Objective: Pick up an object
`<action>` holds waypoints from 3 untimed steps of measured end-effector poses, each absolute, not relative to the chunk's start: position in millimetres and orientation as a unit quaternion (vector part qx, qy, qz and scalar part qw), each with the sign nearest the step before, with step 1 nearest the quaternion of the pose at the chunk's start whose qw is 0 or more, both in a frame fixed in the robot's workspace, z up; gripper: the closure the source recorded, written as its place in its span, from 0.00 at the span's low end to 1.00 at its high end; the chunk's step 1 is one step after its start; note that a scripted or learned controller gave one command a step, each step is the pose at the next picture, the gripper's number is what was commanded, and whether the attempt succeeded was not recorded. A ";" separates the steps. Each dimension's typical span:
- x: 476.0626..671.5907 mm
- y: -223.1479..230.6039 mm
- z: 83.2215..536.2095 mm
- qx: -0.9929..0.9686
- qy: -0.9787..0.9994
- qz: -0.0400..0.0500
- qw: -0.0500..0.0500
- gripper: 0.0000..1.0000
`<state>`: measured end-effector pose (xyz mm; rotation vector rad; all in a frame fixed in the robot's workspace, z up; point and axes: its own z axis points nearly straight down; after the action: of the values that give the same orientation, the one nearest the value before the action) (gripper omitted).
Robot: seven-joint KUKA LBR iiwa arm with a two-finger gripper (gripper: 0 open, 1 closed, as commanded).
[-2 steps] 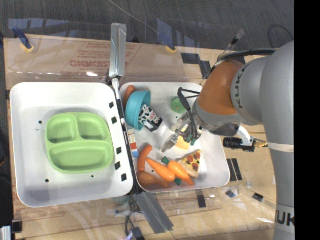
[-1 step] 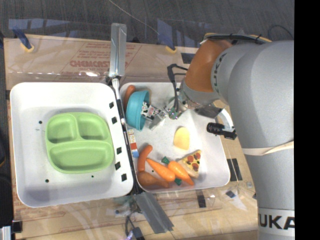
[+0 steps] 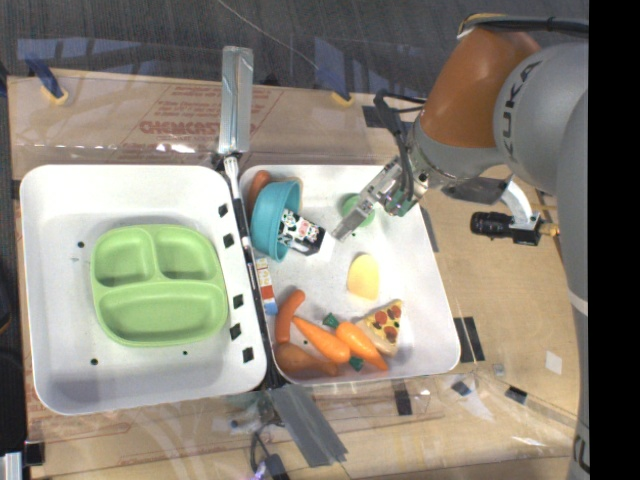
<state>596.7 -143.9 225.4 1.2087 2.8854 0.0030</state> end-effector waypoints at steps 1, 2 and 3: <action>556.3 -183.4 94.1 0.323 0.946 0.000 -0.001 0.00; 613.2 -125.4 92.4 0.482 0.876 0.001 0.001 0.00; 613.6 -125.9 102.8 0.479 0.878 0.000 0.001 1.00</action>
<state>613.6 -125.9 102.8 1.5048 2.7553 0.0001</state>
